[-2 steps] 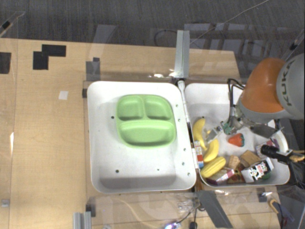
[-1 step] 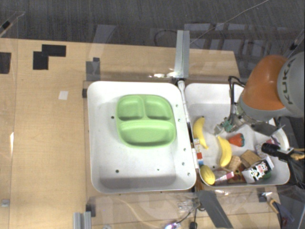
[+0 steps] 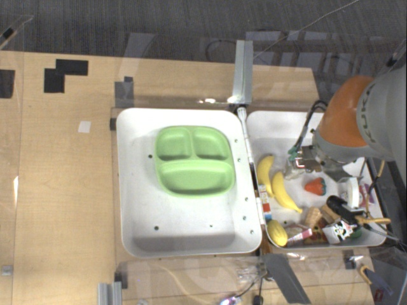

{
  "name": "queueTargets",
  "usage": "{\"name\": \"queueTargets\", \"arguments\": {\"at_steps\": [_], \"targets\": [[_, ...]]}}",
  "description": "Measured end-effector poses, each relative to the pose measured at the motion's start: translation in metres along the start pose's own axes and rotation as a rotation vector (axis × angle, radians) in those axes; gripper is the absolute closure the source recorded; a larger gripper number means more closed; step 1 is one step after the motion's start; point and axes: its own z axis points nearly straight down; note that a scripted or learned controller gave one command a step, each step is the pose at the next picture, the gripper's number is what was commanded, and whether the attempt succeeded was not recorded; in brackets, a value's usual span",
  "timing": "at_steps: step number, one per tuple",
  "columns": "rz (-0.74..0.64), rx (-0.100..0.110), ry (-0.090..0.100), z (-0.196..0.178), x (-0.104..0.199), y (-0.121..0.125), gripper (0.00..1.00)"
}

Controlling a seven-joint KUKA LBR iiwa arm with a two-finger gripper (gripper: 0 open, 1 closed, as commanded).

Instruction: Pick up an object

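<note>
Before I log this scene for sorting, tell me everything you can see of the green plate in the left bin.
The green plate is a light green, plastic-looking divided tray with rounded corners: two smaller compartments on the far side and one long compartment on the near side. It lies flat and upright on the floor of the left bin, slightly toward the far right part. Its compartments hold nothing visible, and nothing but the bin touches it.

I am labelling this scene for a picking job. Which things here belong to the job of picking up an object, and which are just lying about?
Belong to the job:
- hand over the right bin
- two bananas
- lemon
- red strawberry-like toy
- small clutter at the bin's lower right

Just lying about:
- green divided plate in the left bin
- black markers on the bench
</note>
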Motion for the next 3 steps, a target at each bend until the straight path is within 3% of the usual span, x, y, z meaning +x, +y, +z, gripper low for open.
{"name": "queueTargets", "arguments": {"at_steps": [1, 2, 3], "targets": [[0.004, -0.006, -0.006, 0.0, -0.004, 0.001, 0.0], [-0.076, -0.009, -0.004, -0.002, -0.001, -0.05, 0.0], [-0.078, -0.009, 0.002, -0.01, 0.001, -0.047, 1.0]]}}
